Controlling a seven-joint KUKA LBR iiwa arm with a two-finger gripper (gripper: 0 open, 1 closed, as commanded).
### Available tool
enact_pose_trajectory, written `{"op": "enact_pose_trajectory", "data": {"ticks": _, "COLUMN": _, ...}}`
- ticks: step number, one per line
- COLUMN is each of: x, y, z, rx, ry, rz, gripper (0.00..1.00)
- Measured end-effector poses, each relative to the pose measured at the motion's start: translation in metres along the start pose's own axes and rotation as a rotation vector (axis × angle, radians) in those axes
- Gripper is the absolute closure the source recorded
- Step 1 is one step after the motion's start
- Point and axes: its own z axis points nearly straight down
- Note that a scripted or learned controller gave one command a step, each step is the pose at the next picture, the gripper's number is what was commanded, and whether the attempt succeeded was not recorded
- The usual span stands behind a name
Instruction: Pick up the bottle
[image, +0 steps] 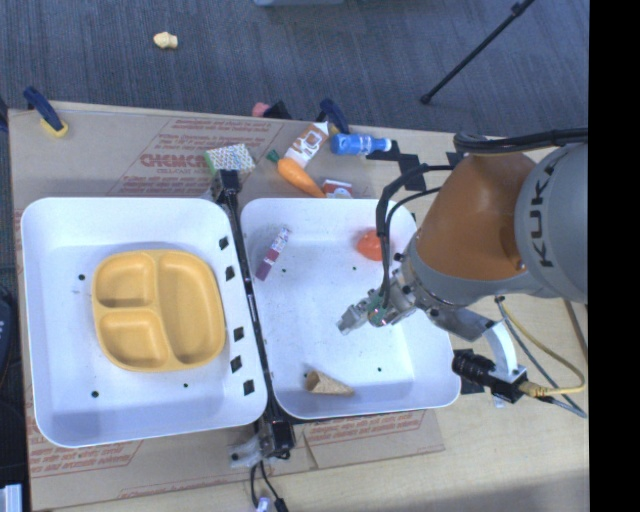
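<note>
Your bench (500, 450) sits on dark grey carpet, with printed cardboard (150, 150) laid under two shallow white bins. The left bin (40, 300) holds a yellow divided plate (158, 308) at centre left of the frame. The right bin (400, 385) holds a small slim bottle (273, 251) with a dark red base, lying on its side near the bin's upper left corner, a tan wedge (327, 382) near its bottom edge, and an orange object (370, 243) half hidden by the arm.

The gripper (362, 316) hangs over the middle of the right bin, below and to the right of the bottle and well apart from it. Nothing is between its fingers; whether they are spread or pressed together you cannot tell from this angle.

I judge the task to be at the approach step. Your next move calls for travel toward the upper left, lining the fingers across the bottle's narrow width, then descending.

Readable writing: "KUKA" on the arm (500, 230) at the frame's right. The cardboard carries red lettering, too blurred to read with confidence.
</note>
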Motion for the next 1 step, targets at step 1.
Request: {"op": "enact_pose_trajectory", "data": {"ticks": 1, "x": 0.0789, "y": 0.0324, "z": 0.0315, "rx": 0.004, "ry": 0.002, "rz": 0.246, "gripper": 1.0}}
